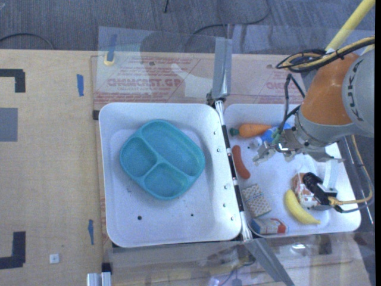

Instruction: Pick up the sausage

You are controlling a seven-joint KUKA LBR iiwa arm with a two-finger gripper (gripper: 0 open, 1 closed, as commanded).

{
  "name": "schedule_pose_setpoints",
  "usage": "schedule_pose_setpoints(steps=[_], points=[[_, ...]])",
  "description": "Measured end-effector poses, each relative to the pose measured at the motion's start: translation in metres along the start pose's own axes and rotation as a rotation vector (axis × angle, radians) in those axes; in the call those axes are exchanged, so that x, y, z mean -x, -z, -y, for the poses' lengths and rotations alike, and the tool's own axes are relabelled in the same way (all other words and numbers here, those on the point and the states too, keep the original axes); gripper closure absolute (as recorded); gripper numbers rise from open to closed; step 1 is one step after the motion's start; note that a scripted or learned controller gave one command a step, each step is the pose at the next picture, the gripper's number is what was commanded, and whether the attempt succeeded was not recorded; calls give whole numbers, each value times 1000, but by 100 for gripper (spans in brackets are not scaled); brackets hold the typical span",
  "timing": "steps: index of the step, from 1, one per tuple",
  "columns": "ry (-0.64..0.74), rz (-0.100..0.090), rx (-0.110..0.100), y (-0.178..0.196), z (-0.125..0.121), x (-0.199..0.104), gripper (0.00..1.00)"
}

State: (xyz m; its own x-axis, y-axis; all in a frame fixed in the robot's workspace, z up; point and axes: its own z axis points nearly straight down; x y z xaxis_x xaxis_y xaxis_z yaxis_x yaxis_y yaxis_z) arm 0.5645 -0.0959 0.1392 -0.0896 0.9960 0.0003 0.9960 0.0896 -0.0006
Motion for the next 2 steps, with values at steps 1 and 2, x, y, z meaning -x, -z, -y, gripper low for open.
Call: schedule_pose_setpoints(steps=[1,2], points=[[174,2,7,-51,-4,-1,0],[583,4,7,-50,1,5,0]])
